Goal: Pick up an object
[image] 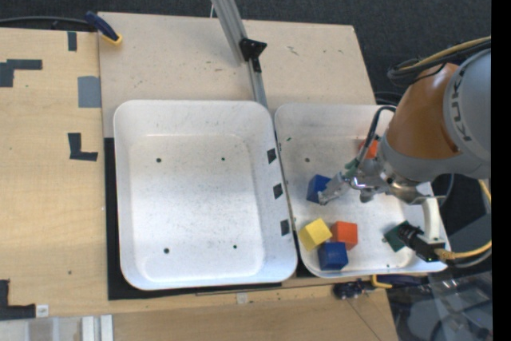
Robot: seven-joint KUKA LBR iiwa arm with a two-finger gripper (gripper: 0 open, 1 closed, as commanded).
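My gripper (345, 181) hangs low over the middle of the right bin (297, 124), reaching in from the right under the grey and orange arm. Its tip is right beside a small blue block (318, 188), on that block's right side and apparently touching it. Whether the block is held cannot be made out. Toward the bin's front lie a yellow cube (316, 232), an orange cube (346, 233) and a second blue cube (333, 255), close together. A dark green piece (397, 236) lies at the front right. A small red piece (370, 148) peeks out beside the wrist.
The left bin (128, 124) sits alongside, sharing a raised middle rim with the right one. A slanted metal pole (227, 4) runs from the top of the view down to the bins' far edge. Cables trail at the right of the arm.
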